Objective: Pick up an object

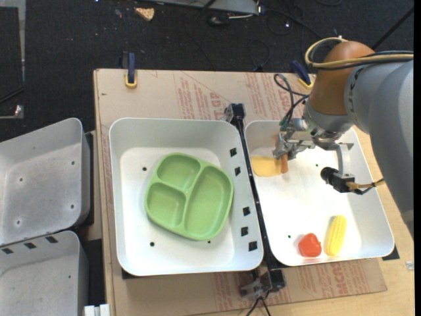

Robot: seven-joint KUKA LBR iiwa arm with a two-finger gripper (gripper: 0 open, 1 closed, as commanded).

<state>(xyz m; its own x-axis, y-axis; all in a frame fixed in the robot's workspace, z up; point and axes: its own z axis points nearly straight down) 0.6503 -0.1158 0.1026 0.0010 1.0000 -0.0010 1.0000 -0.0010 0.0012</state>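
Reaching in from the right, the grey arm with its orange band holds the gripper (285,155) low over the far-left corner of the right-hand shallow white bin (368,206), directly at a flat pale-yellow piece (264,167) lying on the bin floor. An orange-brown finger tip stands at the right edge of that piece; whether the gripper is spread or closed cannot be made out, and no object is seen clamped in it. Judgement: the placement suits an attempt on the yellow piece, which lies close to the bin's inner wall and may leave little room for a clean grasp.

Contents of the right bin: the yellow piece at the far left, a yellow plastic corn cob (335,235) and a small red-orange rounded object (310,245) side by side near the front edge, well apart from the gripper.

Contents of the left-hand white bin (128,242): one light-green plastic plate with three compartments (189,195), lying flat, nothing in it.

Both bins rest on the table (177,87).
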